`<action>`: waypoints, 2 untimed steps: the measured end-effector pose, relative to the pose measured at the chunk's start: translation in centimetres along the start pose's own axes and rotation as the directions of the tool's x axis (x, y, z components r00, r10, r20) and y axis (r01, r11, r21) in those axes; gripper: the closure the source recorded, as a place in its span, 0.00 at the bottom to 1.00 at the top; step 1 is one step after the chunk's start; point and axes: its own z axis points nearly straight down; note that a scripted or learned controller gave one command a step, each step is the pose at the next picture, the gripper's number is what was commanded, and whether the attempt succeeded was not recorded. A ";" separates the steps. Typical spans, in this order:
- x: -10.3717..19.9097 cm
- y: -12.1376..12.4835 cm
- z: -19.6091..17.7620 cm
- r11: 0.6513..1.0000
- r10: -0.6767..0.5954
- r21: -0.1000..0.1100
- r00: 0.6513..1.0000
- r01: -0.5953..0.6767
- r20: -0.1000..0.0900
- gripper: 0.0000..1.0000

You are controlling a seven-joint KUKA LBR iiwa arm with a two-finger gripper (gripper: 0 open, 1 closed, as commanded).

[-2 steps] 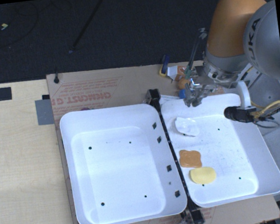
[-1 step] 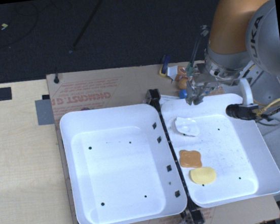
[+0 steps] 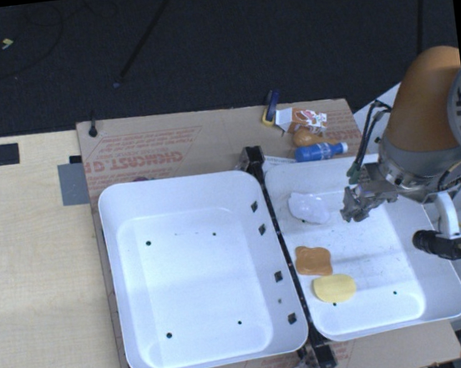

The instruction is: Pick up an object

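The right bin (image 3: 431,300) holds three objects: a clear crumpled plastic piece (image 3: 308,207) near its back left, a brown toast-like slice (image 3: 313,260) by its left wall, and a yellow oval piece (image 3: 334,288) just in front of the slice. My gripper (image 3: 354,211) hangs over the right bin, to the right of the clear plastic piece and a short way from it. Nothing shows between its dark fingertips. The grey arm with its orange band (image 3: 430,102) reaches in from the right.
The left bin (image 3: 119,236) lies beside the right one, with a black divider (image 3: 277,248) between them. Behind the bins on the cardboard lie a blue bottle (image 3: 321,152), a brown toy figure (image 3: 306,131) and a blue-yellow tool (image 3: 270,108).
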 end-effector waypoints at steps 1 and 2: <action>4.8 3.0 -12.5 1.000 -0.012 -0.026 1.000 0.012 0.000 1.00; 5.3 1.9 -27.0 1.000 -0.008 -0.028 1.000 0.008 0.002 1.00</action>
